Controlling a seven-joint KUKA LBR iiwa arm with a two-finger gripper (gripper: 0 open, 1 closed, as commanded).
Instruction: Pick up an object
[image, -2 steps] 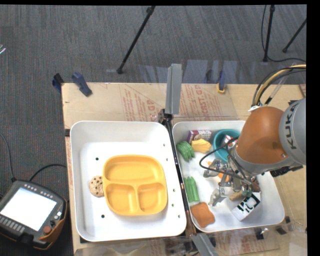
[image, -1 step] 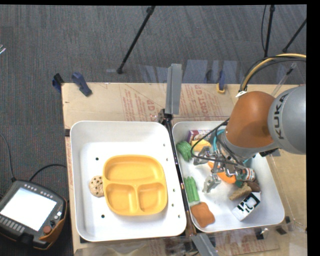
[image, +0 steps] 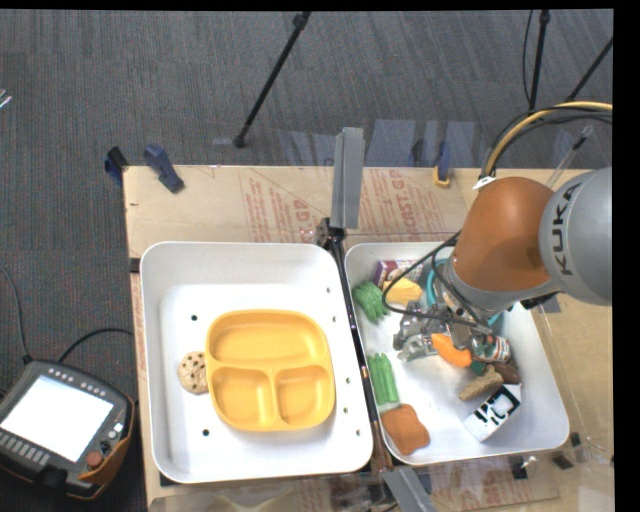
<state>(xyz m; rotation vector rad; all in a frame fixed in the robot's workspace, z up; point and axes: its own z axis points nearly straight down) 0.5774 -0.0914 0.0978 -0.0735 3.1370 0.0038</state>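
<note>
Orange toy piece (image: 452, 350) lies among clutter in the right bin (image: 540, 340), by the surface's right edge; the claw (image: 425, 335) hangs low there to grab; grip state cannot be told.

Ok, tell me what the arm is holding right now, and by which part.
Cannot be told. The gripper sits low in the right bin, right by an orange toy, but the wrist hides any hold.

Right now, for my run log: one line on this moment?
arm: over right bin | gripper: low among toys | left bin: yellow tray, cookie
</note>
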